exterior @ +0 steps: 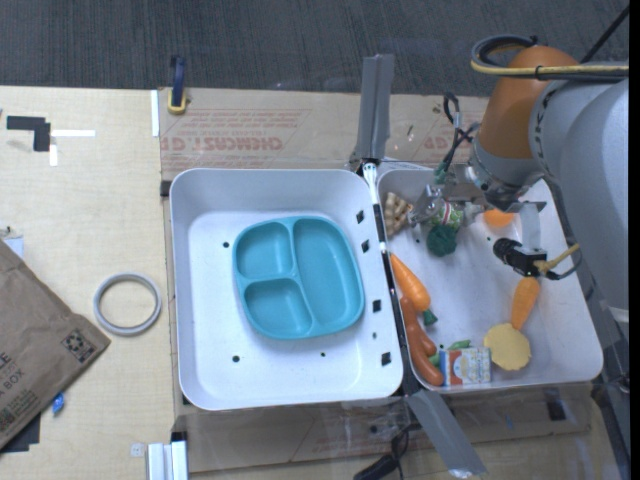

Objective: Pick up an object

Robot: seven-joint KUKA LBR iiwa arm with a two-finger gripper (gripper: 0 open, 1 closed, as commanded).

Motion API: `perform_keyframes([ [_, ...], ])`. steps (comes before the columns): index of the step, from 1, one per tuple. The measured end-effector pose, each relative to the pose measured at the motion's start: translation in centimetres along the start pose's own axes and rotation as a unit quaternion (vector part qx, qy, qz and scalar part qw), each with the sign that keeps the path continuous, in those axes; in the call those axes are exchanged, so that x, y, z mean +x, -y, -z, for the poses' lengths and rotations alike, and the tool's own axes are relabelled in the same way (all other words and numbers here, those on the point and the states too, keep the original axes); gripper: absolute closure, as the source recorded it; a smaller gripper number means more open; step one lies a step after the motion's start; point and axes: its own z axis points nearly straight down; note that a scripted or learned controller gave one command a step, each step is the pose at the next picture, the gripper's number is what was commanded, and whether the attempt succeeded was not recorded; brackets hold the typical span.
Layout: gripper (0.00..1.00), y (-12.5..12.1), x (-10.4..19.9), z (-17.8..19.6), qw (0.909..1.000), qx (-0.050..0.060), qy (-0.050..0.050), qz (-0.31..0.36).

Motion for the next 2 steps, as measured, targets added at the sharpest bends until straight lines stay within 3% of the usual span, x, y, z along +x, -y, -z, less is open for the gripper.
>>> perform_keyframes([
  [1, 1.0, 0.0, -0.1, 1.0, 1.0, 0.0, 0.001, 0.002],
  [2, 1.0, 2.6, 4.7, 9.8, 0.9995, 0.001, -0.001, -0.031],
])
